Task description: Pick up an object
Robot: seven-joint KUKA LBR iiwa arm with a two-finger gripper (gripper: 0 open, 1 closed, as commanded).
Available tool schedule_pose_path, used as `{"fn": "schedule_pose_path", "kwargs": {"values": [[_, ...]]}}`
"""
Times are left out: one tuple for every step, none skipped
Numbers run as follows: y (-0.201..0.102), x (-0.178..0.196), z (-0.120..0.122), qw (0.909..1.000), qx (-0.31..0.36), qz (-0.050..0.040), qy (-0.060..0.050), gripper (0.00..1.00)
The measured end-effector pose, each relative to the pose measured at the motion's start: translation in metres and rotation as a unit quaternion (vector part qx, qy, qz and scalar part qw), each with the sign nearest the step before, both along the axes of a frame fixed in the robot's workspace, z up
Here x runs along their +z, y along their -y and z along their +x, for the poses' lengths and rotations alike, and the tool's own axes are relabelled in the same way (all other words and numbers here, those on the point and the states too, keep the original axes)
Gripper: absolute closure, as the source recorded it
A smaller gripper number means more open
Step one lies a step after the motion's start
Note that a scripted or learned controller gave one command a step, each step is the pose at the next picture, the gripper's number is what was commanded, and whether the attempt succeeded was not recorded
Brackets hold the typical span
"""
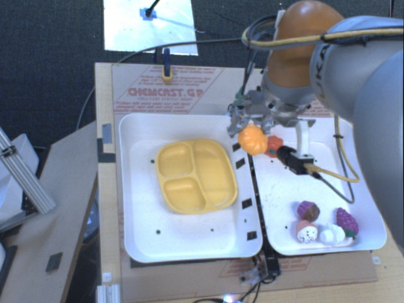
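Orange toy fruit [254, 139], round like a small pumpkin or tangerine, sits right under my gripper [252, 126], above the seam where the two white bins meet, a little right of frame centre. My fingers are hidden by the wrist and the fruit itself, so I cannot tell whether they are spread, pressed together or pinching it. I judge the pick to be mid-way at best: the fruit looks close against the tool, perhaps lifted, but a secure hold is not shown.

A red piece [274, 145] lies just beside it on the right, touching or nearly so. In the left bin [142, 232] the yellow divided tray [194, 174] lies well apart from the rims, leaving open floor around it. The right bin [278, 201] has clear floor through its middle; a cluster of toy foods [325, 225] crowds its lower right corner. The shared rim directly below the fruit is the edge I must watch.
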State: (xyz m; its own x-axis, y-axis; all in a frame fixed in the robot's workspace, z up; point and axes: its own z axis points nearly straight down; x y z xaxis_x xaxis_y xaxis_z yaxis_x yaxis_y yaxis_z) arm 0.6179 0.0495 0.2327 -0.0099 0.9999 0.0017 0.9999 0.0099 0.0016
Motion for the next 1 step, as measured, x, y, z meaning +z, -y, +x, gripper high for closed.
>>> {"fn": "schedule_pose_path", "kwargs": {"values": [[-0.0431,-0.0027,0.0047,1.0,0.0,-0.0001,0.0,1.0]]}}
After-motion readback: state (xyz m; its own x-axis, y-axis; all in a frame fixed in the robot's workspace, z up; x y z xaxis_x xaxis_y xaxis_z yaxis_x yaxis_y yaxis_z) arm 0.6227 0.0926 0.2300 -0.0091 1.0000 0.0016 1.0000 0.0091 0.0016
